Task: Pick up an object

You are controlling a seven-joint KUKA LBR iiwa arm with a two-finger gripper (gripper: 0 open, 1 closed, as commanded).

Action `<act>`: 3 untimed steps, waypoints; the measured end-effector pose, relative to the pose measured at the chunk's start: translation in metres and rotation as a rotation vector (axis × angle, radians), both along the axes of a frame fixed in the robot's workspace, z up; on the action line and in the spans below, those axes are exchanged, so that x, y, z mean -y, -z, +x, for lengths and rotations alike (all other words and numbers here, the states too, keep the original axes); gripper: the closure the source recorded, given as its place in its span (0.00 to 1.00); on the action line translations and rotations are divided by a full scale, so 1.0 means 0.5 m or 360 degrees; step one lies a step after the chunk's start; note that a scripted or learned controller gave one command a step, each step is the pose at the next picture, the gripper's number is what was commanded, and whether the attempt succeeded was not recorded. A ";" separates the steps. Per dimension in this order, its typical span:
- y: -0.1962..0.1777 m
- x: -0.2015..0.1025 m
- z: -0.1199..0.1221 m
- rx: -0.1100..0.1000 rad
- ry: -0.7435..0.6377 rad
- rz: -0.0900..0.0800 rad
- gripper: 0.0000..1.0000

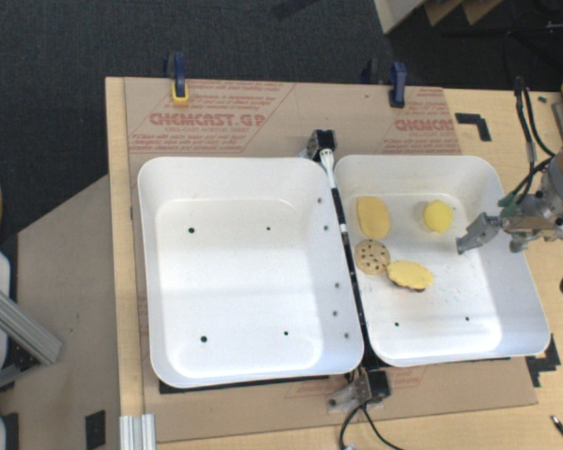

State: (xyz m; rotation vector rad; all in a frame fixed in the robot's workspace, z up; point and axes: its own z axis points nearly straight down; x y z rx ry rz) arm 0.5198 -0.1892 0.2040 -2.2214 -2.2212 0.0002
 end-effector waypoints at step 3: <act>0.232 -0.180 0.250 0.0016 -0.0005 -0.0002 0.00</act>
